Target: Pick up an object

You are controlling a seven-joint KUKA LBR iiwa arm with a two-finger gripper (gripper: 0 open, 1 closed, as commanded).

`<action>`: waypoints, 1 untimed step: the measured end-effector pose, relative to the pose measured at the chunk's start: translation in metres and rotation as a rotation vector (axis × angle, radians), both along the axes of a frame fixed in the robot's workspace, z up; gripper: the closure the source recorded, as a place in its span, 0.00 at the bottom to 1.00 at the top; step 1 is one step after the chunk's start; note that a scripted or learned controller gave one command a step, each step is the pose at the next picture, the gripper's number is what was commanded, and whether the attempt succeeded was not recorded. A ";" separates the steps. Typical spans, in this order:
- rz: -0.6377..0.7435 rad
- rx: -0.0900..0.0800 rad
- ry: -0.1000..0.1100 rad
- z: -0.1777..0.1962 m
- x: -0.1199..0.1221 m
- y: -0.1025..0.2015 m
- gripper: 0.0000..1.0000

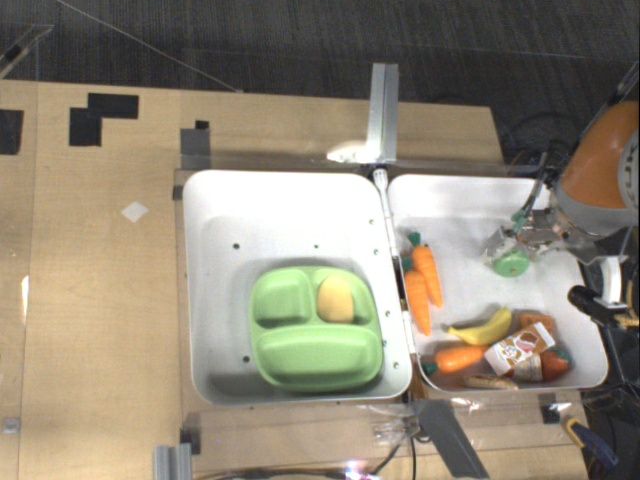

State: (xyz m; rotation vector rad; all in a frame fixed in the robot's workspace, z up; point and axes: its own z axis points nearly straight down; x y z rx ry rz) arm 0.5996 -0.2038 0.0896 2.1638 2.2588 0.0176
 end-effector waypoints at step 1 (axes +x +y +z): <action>0.003 0.002 -0.003 0.010 0.003 0.001 1.00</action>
